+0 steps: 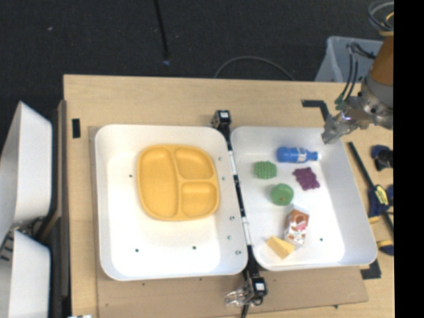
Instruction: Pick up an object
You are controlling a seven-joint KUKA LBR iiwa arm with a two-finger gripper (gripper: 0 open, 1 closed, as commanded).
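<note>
The right bin [331, 244] holds several small objects: a blue bottle [296, 154] lying on its side, a green bumpy ball [265, 170], a purple grape-like piece [306, 178], a green round piece [281, 193], a small red and white carton [297, 226] and a yellow cheese wedge [280, 246]. My gripper [333, 130] hangs at the bin's upper right corner, above and to the right of the blue bottle. Nothing shows between its fingers.
The left bin [119, 244] carries a yellow divided plate [177, 181]. Tools lie on the bench to the right of the right bin [381, 197]. A pale blue container [344, 57] stands at the back right. White boxes [30, 171] sit off the bench's left side.
</note>
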